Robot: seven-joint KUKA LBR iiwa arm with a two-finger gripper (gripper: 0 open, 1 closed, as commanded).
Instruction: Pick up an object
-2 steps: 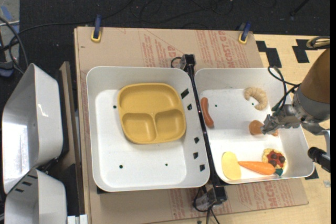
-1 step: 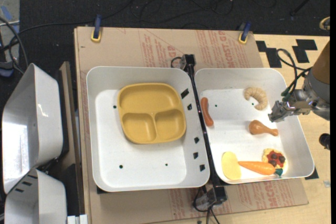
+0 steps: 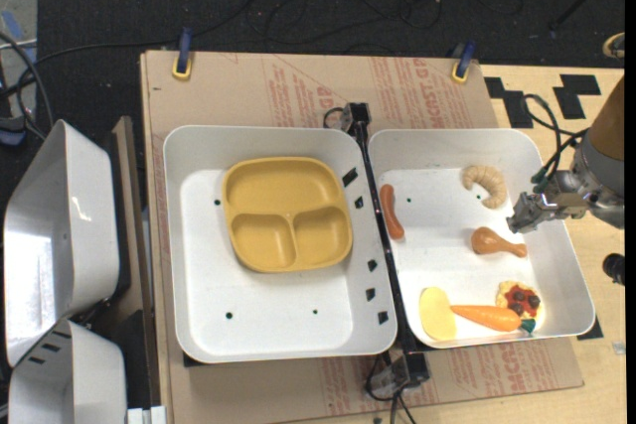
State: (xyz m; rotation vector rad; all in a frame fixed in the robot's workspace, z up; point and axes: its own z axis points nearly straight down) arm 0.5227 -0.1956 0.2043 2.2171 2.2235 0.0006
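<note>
gripper [image 3: 524,216] low over right bin [image 3: 556,213], near its far-right wall, arm coming in from the right. can't tell the gap between its tips, too small and dark here; nothing seen between them. drumstick [image 3: 497,242] just below-left of gripper, near but looks apart from it. that's the likely pick, closest thing. croissant [image 3: 486,182] up-left of gripper, a bit farther. sausage [image 3: 393,212] well to its left by the bin divider. carrot [image 3: 487,317] and yellow disc [image 3: 436,313] below-left near front wall, pizza piece [image 3: 521,299] straight below. yellow tray [image 3: 288,213] far left in left bin [image 3: 199,293], well apart.

handling guess: drumstick looks like toy plastic, light, stiff, smooth so a bit slippery. fat end rounded, may squirt out of a pinch; thin bone end easy to close on but may swing. best take it across the fat part near the middle, jaws square to its long axis. lies flat on bin floor, so tips need to go right down.
</note>
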